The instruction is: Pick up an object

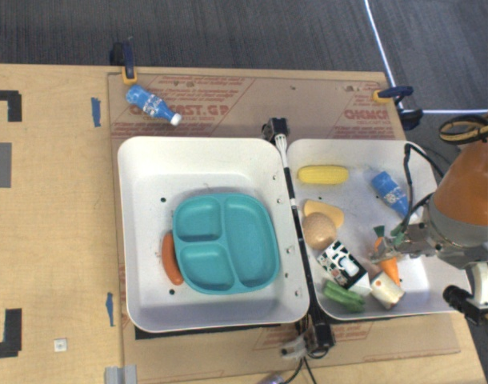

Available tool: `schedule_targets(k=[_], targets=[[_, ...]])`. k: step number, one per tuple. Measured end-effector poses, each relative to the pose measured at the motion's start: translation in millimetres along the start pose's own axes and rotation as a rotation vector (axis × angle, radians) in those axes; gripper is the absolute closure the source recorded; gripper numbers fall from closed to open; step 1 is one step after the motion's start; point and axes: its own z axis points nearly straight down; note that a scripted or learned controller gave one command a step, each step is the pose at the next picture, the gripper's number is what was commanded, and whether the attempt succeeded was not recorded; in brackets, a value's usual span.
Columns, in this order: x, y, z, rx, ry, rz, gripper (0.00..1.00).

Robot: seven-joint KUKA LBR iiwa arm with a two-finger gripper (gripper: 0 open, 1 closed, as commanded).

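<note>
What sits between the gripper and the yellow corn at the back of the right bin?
Only the blue bottle lies near that line, between the gripper and the yellow corn; bare bin floor otherwise. The carrot sits beside the gripper.

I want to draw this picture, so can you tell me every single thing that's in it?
Bins: two, white, side by side on the bench.
Divided plate: one, teal, left bin.
Sausage-like toy: one, orange-red, beside the plate's left edge.
Corn cob: one, yellow, right bin, far side.
Small bottle: one, blue, right bin.
Water bottle: one, blue, on cardboard behind the bins.
Black-and-white item: one, right bin.
Green vegetable: one, right bin, near edge.
Arm: one, grey and orange, over the right bin.
</note>
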Motion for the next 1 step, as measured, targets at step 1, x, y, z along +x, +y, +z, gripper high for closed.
schedule_targets(k=[1], targets=[[100.1,-2.2,-106.8,0.001,-0.001,0.233,1.00]])
